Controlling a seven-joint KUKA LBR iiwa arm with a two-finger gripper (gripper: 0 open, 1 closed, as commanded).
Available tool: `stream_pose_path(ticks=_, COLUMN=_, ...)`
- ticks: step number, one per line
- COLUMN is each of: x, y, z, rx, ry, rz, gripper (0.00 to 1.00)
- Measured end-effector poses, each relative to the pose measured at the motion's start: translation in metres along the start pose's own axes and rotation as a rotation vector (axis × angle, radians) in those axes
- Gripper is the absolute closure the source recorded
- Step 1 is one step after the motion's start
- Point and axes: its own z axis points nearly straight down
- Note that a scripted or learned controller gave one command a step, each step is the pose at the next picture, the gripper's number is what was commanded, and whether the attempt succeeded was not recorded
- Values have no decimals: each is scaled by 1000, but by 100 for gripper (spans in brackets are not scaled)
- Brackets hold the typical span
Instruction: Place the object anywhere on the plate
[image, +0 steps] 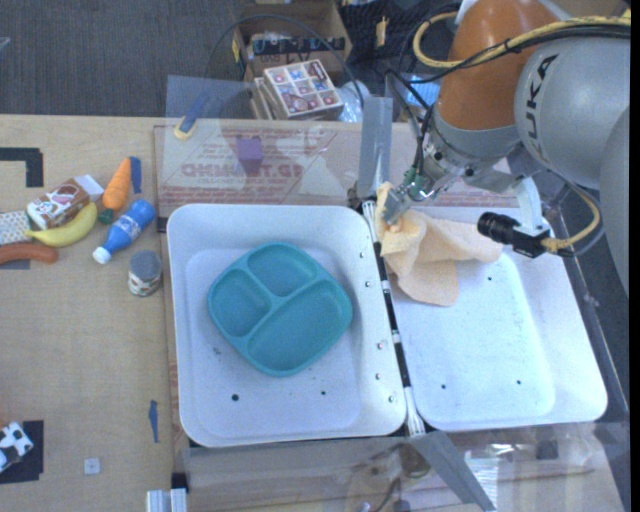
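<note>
A teal divided plate (280, 307) lies in the left white bin (190, 400). A pale yellow cloth (435, 262) is crumpled in the far left corner of the right bin (520, 390), close to the wall between the bins. My gripper (398, 205) is down at the cloth's far left end, where the fabric bunches up against it. The arm's wrist hides how the gripper meets the cloth. The rest of the cloth spreads on the bin floor toward the right.
On the bench left of the bins lie a banana (62, 230), a carrot (119, 183), a blue bottle (124, 230) and a small can (145, 273). A black cable plug (510, 232) hangs over the right bin. A box (300, 88) sits behind the bins.
</note>
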Motion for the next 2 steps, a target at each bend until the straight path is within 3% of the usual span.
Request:
stream_pose_path(ticks=1, x=57, y=-43, z=29, rx=5, ry=4, rz=147, gripper=100)
stream_pose_path(ticks=2, x=142, y=-16, z=70, rx=4, ry=4, rz=80, gripper=100)
